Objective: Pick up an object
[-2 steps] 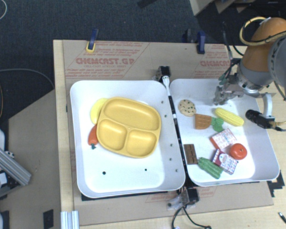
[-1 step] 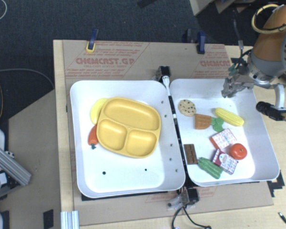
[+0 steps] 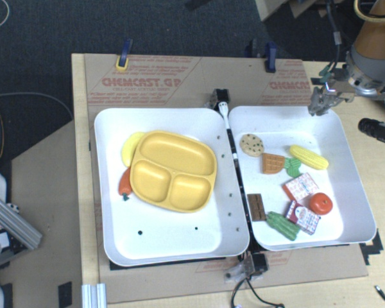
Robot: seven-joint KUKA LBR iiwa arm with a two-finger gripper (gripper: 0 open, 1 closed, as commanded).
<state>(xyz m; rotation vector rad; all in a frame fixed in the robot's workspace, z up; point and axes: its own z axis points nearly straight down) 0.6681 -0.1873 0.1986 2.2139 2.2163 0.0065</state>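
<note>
Gripper by far edge of right bin; open or shut, can't tell. Go over corn, drop straight, squeeze at middle.

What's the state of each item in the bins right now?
Yellow divided tray: right side up in left bin, overlapping the two items below.
Yellow toy: partly under tray.
Red-orange pepper: at tray's left edge, partly hidden.
Cookie: flat, right bin.
Corn cob: lying on its side.
Tomato: resting on the printed cards.
Chocolate bar: lying flat.
End effector: above right bin's far rim, nothing seen held.
</note>
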